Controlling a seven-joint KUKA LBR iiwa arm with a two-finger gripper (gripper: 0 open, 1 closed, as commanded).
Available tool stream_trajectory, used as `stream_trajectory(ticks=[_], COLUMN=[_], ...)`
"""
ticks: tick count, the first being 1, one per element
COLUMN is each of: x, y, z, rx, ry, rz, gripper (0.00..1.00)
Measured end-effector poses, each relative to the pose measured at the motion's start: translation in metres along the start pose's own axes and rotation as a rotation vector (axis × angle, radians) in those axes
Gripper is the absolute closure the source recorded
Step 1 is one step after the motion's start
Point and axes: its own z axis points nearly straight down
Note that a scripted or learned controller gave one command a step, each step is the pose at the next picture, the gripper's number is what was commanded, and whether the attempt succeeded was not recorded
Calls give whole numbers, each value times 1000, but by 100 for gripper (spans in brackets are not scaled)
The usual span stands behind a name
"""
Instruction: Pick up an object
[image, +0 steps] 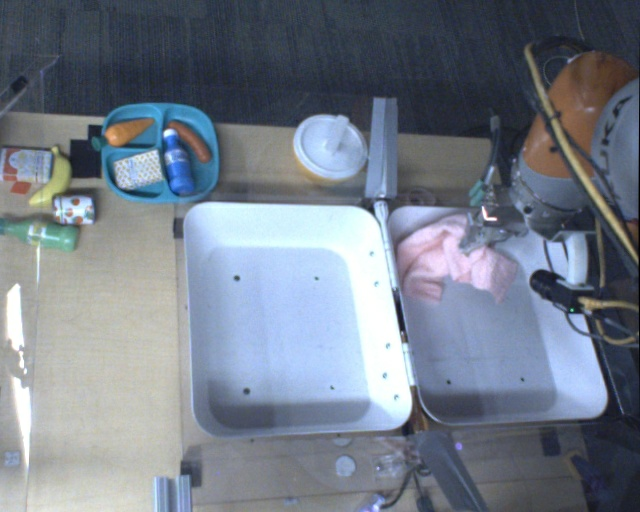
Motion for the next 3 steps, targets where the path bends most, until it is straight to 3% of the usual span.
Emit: stream_trajectory(ticks=[1, 2, 3], x=[-1, -40, -9], y=[14, 3, -12], z=[109, 113, 113], rx=[-12, -21, -24], ry=[-2, -5, -9], rz=[-111, -167, -371], gripper=[0, 0, 0])
